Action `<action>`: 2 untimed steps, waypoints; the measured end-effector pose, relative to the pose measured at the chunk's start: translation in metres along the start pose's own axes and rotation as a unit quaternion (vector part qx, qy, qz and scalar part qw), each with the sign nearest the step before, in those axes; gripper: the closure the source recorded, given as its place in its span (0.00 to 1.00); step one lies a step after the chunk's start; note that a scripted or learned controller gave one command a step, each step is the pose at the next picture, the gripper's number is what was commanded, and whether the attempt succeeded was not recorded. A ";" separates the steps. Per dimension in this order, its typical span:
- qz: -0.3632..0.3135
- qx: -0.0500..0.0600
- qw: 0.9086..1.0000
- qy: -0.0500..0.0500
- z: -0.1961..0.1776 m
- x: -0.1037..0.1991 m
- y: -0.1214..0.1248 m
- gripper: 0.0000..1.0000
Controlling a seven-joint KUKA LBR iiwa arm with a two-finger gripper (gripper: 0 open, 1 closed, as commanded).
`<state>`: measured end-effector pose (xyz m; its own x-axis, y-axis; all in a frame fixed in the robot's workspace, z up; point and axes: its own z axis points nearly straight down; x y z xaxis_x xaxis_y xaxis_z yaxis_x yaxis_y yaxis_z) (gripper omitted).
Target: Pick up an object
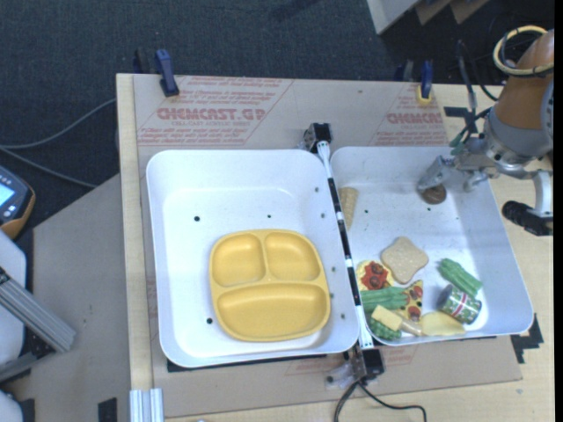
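The pincer sits at the upper right of the frame, low over the far part of the right-hand white bin; whether it is apart or together cannot be told from this slanted overhead view. A small round brown object lies just under its tip, and it is unclear whether the two touch. The grey arm with its orange band reaches in from the right edge.

The other objects are clustered at the lower right of the frame, in the near part of the same bin: a slice of toast, a red pizza-like piece, a green vegetable, a small tin can lying on its side, and some yellow and green toy food pieces packed close together.

The left-hand white bin holds a yellow divided plate with three compartments, at centre frame. Both bins rest side by side on a pale worktop printed with red lettering.
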<state>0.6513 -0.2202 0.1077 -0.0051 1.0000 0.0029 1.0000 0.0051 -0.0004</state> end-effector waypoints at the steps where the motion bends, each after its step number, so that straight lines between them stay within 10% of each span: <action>1: -0.001 0.001 1.000 0.000 0.024 0.057 0.009 0.00; 2: 0.001 -0.001 1.000 -0.002 0.012 0.053 0.010 1.00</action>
<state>0.6607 -0.1668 0.0959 -0.0029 1.0000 -0.0003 1.0000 0.0029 0.0009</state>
